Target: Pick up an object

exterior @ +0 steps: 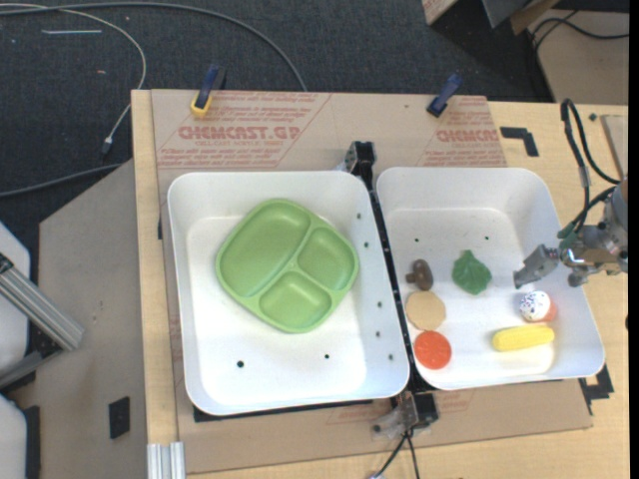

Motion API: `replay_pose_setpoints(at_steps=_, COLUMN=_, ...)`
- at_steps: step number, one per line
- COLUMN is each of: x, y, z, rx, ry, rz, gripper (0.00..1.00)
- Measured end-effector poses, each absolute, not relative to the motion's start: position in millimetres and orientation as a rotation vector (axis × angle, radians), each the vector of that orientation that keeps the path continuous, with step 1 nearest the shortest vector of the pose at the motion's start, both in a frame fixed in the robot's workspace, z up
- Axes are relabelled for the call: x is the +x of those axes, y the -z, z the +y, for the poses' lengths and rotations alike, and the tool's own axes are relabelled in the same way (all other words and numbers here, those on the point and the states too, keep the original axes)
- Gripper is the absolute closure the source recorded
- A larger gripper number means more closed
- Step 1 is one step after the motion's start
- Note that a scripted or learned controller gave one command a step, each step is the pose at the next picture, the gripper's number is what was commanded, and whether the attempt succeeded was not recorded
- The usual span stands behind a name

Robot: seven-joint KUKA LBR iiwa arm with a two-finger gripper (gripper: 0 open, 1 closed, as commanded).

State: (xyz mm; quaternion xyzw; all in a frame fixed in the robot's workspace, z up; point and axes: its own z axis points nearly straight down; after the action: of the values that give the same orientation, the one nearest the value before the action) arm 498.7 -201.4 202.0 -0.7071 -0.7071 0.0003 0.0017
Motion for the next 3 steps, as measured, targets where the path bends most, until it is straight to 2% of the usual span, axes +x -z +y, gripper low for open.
replay_pose_setpoints(at_steps=1, x=507.7, y=-153, z=-199, rx=-2.216, ry=-0.003, rz=-2.218, gripper=0.0)
replay_pose_setpoints(at_steps=2, x=511.8, y=-116, z=-195, rx=-2.222, ry=0.01, rz=-2.229, gripper=0.0)
replay_pose_setpoints(at_steps=3, x=512.9, y=-129, z=-195, rx=-2.225, ry=0.013, rz=-2.232, gripper=1.0)
